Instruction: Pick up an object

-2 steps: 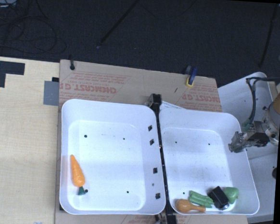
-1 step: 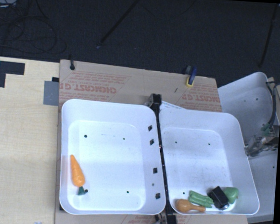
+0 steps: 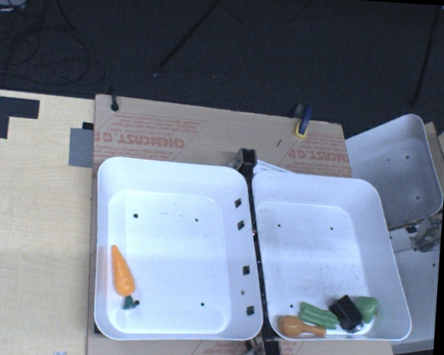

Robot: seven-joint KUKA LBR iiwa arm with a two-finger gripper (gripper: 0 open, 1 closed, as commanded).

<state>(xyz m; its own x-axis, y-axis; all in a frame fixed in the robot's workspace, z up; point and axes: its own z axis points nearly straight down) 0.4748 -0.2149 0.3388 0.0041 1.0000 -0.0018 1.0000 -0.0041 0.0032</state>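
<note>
2 shallow white bins sit side by side on a cardboard sheet [image 3: 210, 137] printed with red lettering, which lies on the pale wood surface [image 3: 27, 219]. The left bin [image 3: 105, 202] holds 1 thing: an orange toy carrot [image 3: 122, 271] lying near its left wall toward the front, its small green top pointing to the front corner. The right bin [image 3: 383, 224] holds 4 things bunched in its front right corner. A long green pod-shaped toy [image 3: 317, 315] lies flat, touching a black block [image 3: 346, 312] that rests tilted beside it. A rounder green piece [image 3: 367, 305] sits just behind the block, against the right wall. A tan, pear-shaped toy [image 3: 300, 327] lies at the front wall, just below the pod. A black strip with clips [image 3: 249, 236] runs along the seam between the bins. A blue and yellow clamp [image 3: 303, 120] grips the far edge of the cardboard. A pale grey metal plate [image 3: 392, 159] stands tilted beyond the right bin, and dark floor with cables [image 3: 57, 37] lies behind the surface.
</note>
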